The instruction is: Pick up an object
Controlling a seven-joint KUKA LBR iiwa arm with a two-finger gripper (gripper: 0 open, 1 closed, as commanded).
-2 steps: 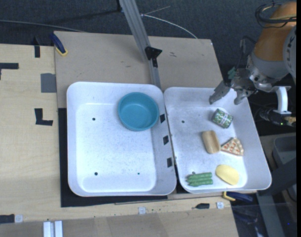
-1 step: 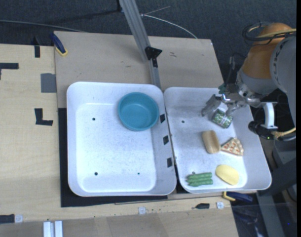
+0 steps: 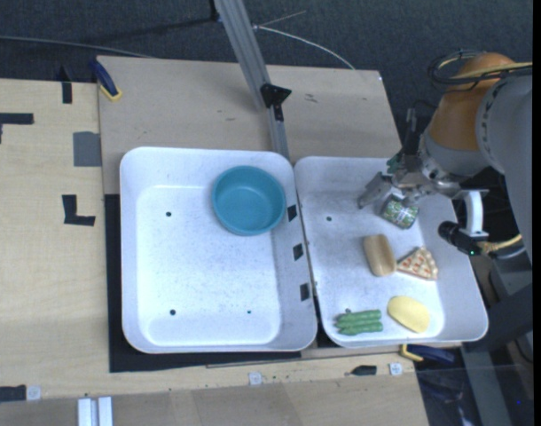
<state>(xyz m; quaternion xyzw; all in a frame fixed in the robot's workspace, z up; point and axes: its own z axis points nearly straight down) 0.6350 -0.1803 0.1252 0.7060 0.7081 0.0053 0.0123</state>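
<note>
Yellow lemon-like toy [image 3: 408, 313] nearest in right bin [image 3: 337, 238], by green bean pod [image 3: 358, 321]; bread roll [image 3: 379, 254] and pizza wedge [image 3: 418, 264] mid-bin. All look light, stiff, smooth plastic; roll best pinched across its short width. Beyond, gripper [image 3: 397, 195] sits over a small greenish can-like object [image 3: 399, 212]; finger state unclear. Left bin [image 3: 155, 327] holds blue bowl [image 3: 247, 200]. Wooden table [image 3: 40, 238] behind.

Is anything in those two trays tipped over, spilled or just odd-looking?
Nothing is spilled or broken. The blue bowl sits upright in the left tray; the toy foods lie loose in the right tray, beneath the hand.
</note>
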